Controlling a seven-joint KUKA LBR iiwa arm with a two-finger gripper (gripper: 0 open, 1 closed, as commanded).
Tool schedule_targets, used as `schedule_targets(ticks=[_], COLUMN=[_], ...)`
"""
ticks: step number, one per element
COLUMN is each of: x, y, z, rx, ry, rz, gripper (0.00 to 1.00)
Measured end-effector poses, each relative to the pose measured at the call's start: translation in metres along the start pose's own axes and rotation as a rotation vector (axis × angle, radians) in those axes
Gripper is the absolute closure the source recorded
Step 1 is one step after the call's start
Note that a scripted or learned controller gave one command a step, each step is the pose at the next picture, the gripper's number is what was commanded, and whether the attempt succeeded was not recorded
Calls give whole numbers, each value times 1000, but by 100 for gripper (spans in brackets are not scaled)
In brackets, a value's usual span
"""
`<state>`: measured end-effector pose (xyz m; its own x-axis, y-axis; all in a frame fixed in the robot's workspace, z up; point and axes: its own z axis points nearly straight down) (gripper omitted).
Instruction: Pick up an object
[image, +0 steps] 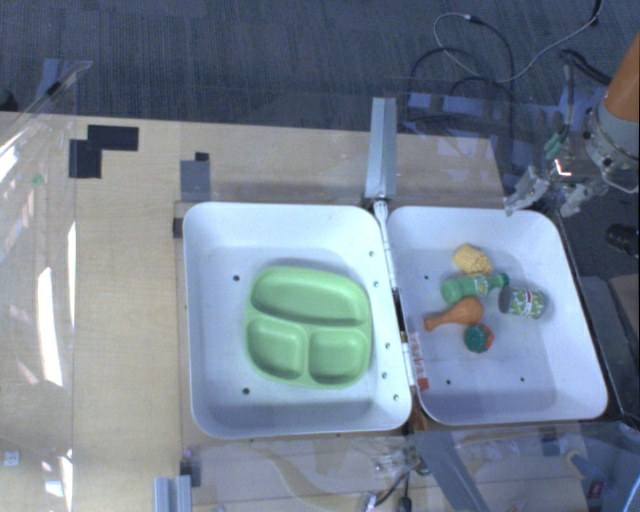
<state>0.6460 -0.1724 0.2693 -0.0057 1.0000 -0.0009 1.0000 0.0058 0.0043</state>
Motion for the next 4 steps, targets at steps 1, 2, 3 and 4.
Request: schedule_targets(ticks=[1,2,3,4], x=[12,17,15,16], y=[23,-75,-121,-118], z=[146,179,179,168], rx=[2,0,-7,-12], ry=[1,2,-1,0], rz=[-118,-215,-268,-269], gripper=[0,0,0,100])
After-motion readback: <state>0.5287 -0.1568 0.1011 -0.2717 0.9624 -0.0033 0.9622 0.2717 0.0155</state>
